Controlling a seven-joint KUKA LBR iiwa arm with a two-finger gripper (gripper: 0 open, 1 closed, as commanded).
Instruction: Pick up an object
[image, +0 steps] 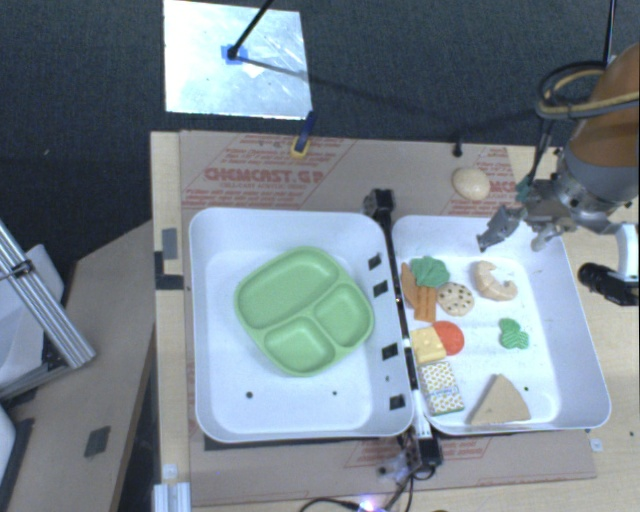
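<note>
Two white bins sat side by side on the bench. The left bin (215, 330) held a green plate (303, 310) with three dips in it. The right bin (585, 370) held a lot of small toy foods.

Near the middle wall of the right bin lay a carrot (418, 293), orange with a leafy green top. Just beside it was a round tan cookie (456, 298) with dark dots. A curved croissant (494, 281) lay further right, tan with paler stripes, and it was the food nearest to the claw. Below it sat a small green broccoli (513, 335). A yellow cheese (429, 346) touched a red tomato (449, 338). Under them lay a flat cracker (441, 387) with a checked look, and next to that a brown wedge of bread (499, 402). A pale egg (471, 183) rested on the cardboard outside the bins.

The arm (600, 150) reached in from the right. The claw (520, 232) hung over the top edge of the right bin, above the croissant and apart from it. Its two fingers (493, 233) were spread wide, with nothing between them.
</note>
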